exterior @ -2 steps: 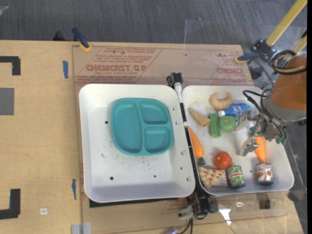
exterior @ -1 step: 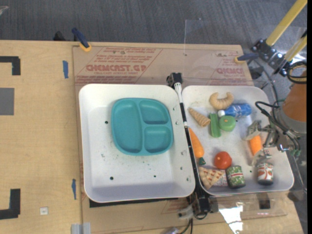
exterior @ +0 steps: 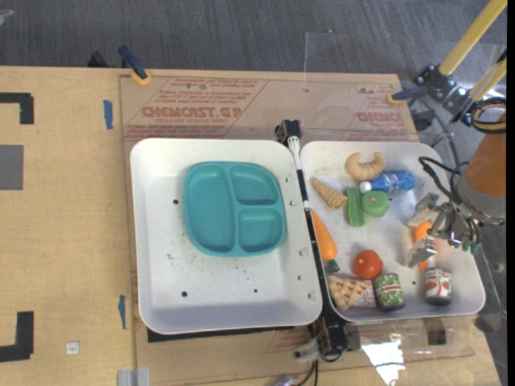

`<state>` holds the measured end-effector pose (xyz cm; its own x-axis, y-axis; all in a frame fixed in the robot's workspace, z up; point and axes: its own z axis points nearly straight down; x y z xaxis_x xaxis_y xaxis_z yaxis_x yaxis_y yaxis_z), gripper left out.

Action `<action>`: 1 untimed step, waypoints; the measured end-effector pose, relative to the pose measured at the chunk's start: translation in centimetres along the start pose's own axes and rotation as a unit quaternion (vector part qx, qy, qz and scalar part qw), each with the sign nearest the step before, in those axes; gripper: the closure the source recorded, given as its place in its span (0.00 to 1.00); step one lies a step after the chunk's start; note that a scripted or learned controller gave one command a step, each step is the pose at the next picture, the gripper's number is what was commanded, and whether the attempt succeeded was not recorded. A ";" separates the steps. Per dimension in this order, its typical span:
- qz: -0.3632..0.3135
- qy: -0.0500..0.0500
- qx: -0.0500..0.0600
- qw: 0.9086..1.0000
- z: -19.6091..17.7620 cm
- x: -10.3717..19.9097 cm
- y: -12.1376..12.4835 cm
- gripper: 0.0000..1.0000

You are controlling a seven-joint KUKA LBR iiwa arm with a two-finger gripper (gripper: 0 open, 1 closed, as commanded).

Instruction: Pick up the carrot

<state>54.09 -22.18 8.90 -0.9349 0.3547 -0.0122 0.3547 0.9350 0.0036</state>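
Note:
The carrot (exterior: pixel 323 236) is orange with a green stub at its near end. It lies lengthwise along the left wall of the right bin (exterior: pixel 471 300), close to the divider between the bins. My gripper (exterior: pixel 425 236) hangs low over the right side of the same bin, well to the right of the carrot and apart from it. A small orange piece (exterior: pixel 421 232) shows right at the gripper; whether it is held is unclear. The arm's orange band (exterior: pixel 491 167) is at the right edge.
The right bin also holds a croissant (exterior: pixel 366 165), blue bottle (exterior: pixel 394 183), cone (exterior: pixel 328 191), green items (exterior: pixel 366 204), tomato (exterior: pixel 368 264), pizza slice (exterior: pixel 348 290), green can (exterior: pixel 390 290) and red-white bottle (exterior: pixel 437 284). A teal divided plate (exterior: pixel 235 207) sits in the left bin (exterior: pixel 153 296).

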 end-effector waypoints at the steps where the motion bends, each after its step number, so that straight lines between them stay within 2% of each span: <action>1: -0.001 -0.008 0.000 1.000 -1.4 -0.5 0.1 1.00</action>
<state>54.58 -22.25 10.31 -0.9352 0.3531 -0.0279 0.3532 0.9355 0.0035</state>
